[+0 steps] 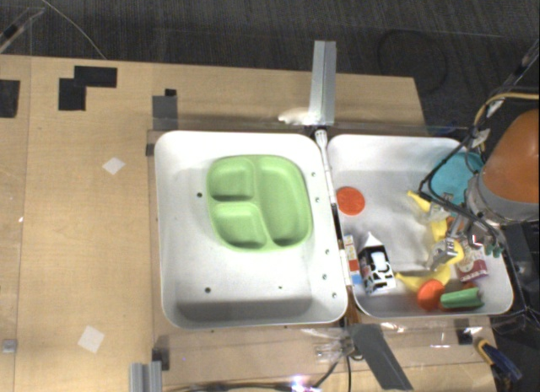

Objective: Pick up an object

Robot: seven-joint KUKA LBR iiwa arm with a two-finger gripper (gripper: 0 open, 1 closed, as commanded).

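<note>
The hand (451, 243) hangs low over the right-hand shallow white bin (384, 156), at the end of the grey arm with the orange band (513, 163) that reaches in from the right. Its metal parts blur into the clutter beneath, so I cannot tell how far it is open or whether it has hold of anything.

Just under and beside it lies a yellow banana-shaped toy (430, 213), curved and glossy, its upper end pointing toward the bin's middle; another yellow piece (412, 280) lies lower, near the front wall. Touching that piece sits a small orange-red rounded toy (429, 294), and just beside it a green oblong toy (461, 299). A dark red packet (473, 271) rests near the right wall. A white carton with black print (375, 269) lies tilted against the left wall, and a flat orange disc (350, 201) lies apart, further back.

The left-hand white bin (181, 213) holds a pale green plastic tray with three compartments (257, 201). Both bins sit on the wooden table (76, 238).
</note>
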